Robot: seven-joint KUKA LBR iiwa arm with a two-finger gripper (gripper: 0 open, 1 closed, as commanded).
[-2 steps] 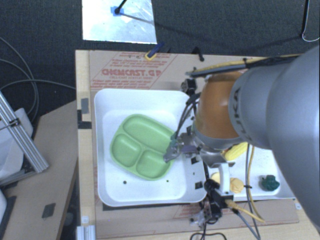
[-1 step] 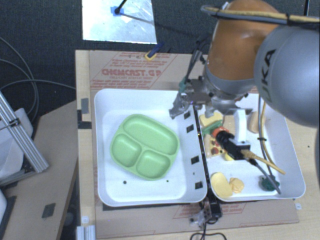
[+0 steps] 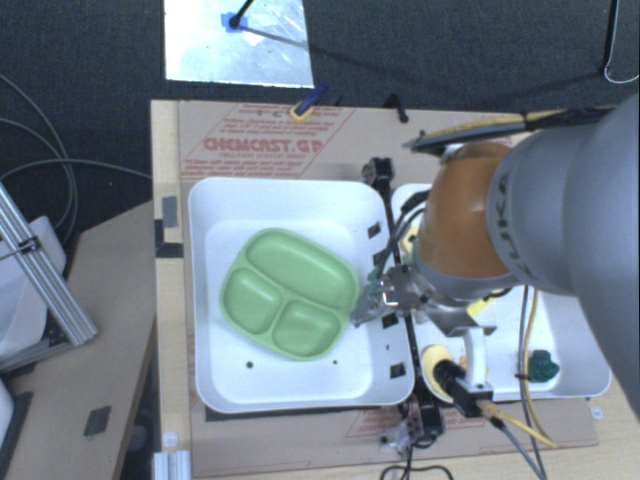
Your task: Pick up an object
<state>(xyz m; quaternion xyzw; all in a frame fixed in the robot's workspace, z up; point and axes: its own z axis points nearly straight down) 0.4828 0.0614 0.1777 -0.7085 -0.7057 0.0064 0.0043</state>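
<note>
Green 3-compartment plate [image 3: 290, 293] lies tilted in the left bin [image 3: 215, 218]. Gripper [image 3: 368, 303] sits at the plate's right rim; can't tell its grasp state. Good pick IMO: pinch the rim squarely, lift slowly, avoid bin wall.

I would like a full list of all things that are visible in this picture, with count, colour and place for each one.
bins: two, white, side by side on the bench; the right one is mostly hidden under the arm
divided plate: one, light green, three compartments, lying in the left bin, toward its right side
small object: one, dark green, in the right bin near its front right corner; shape too small to tell
board: one, brown with red print, under the bins
shiny sheet: one, silver, on the dark floor beyond the bench
arm: one, grey with orange band, over the right bin
jaws: at the plate's right edge; state unclear
</note>
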